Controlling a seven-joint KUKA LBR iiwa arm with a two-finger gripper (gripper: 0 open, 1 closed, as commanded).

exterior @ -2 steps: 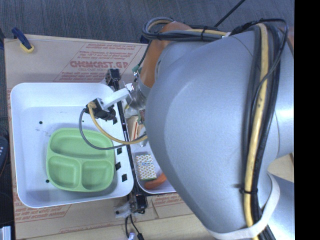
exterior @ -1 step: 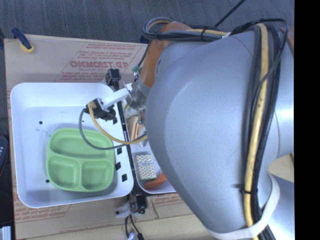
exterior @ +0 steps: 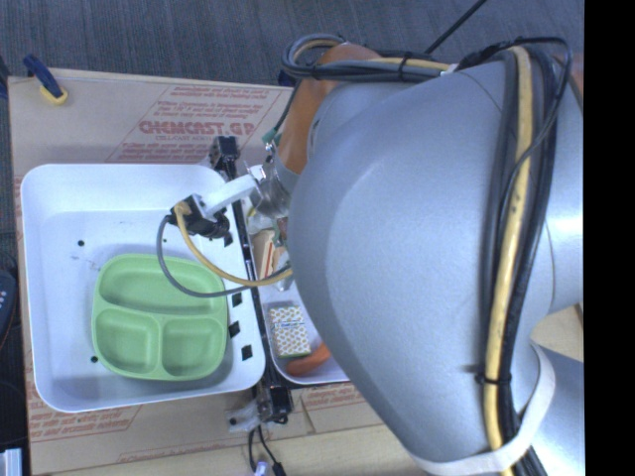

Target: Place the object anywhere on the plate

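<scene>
— Grey metal two-finger gripper is seen at the wall between the two bins, largely masked by the bulky grey arm. Whether it is open or closed cannot be told. Nothing is seen held.
— Object location?
— Not settled. Lower in the view, in the shallow white right bin, a small pale carton with a speckled face is visible. An orange rounded item lies just beside it. Higher up, tan strips are glimpsed, identity unclear.
— Handling?
— The carton is judged light, stiff and smooth-sided, and likely dented if over-squeezed. It is best taken across its narrow sides, centred. The orange item is mostly hidden, so no judgement is given.
— Target?
— Light green three-compartment plastic plate lies flat in the shallow white left bin, apart from the carton, with the bin walls between. Any compartment is acceptable. Both bins rest on a brown cardboard sheet.
</scene>
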